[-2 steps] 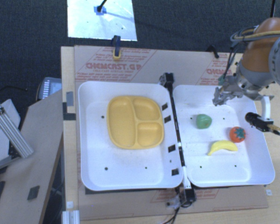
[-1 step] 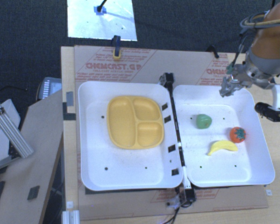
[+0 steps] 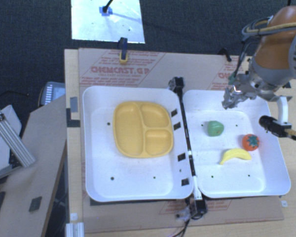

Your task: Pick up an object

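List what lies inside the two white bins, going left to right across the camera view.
Yellow divided plate in the left bin → green object → yellow banana → red-orange fruit, the last three in the right bin.

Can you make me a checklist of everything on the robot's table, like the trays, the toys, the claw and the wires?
Surface: two white bins side by side, left bin and right bin, on a cardboard-covered bench.
Job's things: green toy, orange-red toy and yellow banana, all lying apart in the right bin.
Clutter: yellow divided plate in the left bin.
Claw: the claw hangs above the right bin's back edge, holding nothing seen.
Cables: wires loop along the arm.
Surroundings: dark carpet, a shiny sheet behind the bench, a yellow clamp.
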Controlling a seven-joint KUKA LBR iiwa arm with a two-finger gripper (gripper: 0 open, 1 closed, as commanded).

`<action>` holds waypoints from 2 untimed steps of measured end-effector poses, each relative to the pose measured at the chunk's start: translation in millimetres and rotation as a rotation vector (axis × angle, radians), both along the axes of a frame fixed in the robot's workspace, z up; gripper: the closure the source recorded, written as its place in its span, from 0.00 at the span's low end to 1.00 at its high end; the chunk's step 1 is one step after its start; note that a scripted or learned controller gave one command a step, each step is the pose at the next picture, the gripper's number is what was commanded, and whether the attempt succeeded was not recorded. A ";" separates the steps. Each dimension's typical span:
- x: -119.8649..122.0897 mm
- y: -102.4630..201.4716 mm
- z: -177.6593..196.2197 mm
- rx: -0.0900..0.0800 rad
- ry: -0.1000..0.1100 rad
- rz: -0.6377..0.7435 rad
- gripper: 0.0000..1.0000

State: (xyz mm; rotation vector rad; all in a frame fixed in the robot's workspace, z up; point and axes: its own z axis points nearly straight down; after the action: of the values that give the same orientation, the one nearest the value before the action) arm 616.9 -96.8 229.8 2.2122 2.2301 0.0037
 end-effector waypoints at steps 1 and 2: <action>-20.3 49.3 10.1 0.001 0.001 0.001 1.00; -32.0 101.8 10.1 0.000 0.001 0.002 1.00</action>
State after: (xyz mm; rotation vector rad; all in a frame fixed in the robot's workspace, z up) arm 585.0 5.0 240.0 2.2113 2.2329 0.0027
